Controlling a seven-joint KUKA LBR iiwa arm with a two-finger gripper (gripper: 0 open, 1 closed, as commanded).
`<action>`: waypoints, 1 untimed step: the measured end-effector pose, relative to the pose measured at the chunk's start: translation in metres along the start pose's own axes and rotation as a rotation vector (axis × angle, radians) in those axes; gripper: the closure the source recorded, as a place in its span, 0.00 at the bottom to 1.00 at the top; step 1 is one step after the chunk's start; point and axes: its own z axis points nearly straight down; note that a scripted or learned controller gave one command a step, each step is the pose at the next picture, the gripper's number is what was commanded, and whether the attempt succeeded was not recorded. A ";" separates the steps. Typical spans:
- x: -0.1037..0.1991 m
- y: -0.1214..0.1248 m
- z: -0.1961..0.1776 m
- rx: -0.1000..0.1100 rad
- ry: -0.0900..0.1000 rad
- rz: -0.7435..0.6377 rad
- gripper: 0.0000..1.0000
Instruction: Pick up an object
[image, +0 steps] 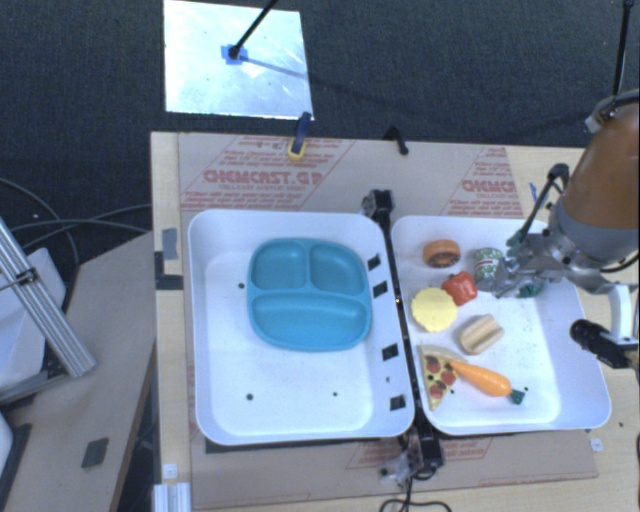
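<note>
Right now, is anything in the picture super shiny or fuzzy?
In the camera view, the silver sheet at the top glares brightest; the white bins look bright but even, with soft shadows under the blue plate and the toy carrot; the arm's hand by the small can looks a bit fuzzy.

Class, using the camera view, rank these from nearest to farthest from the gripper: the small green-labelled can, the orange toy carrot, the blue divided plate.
1. Small green-labelled can: right bin, just left of the gripper.
2. Orange toy carrot: right bin, towards the front edge.
3. Blue divided plate: left bin, far across the divider.
</note>
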 end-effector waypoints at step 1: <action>0.066 -0.067 -0.076 -0.007 0.001 -0.003 1.00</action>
